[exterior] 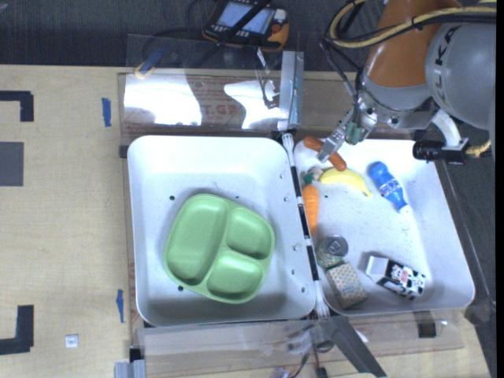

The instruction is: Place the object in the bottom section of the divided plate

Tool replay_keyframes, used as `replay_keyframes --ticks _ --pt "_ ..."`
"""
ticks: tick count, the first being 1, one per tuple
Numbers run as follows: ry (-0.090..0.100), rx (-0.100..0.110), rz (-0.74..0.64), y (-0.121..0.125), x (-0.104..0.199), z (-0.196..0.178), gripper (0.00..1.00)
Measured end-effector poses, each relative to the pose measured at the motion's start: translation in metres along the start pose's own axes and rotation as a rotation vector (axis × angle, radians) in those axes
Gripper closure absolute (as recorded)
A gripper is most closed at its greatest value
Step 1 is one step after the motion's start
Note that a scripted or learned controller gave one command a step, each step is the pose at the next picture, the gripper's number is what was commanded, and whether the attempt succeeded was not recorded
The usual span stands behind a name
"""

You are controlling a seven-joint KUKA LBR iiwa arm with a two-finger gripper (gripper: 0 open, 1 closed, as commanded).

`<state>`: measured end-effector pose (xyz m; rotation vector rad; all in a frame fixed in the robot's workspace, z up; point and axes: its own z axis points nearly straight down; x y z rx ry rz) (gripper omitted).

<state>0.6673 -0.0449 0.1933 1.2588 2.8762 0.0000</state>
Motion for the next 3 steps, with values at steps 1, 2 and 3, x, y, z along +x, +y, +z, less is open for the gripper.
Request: replay_keyframes --ticks 1,2,3 --pt "0.002 0.001 0.153 0.004 0.120 0.008 1.00" --pt "0.001 -0.001 0.212 0.075 0.190 0.039 1.00" --pt "0.003 0.003 0.224 0.110 0.248 0.080 1.00"
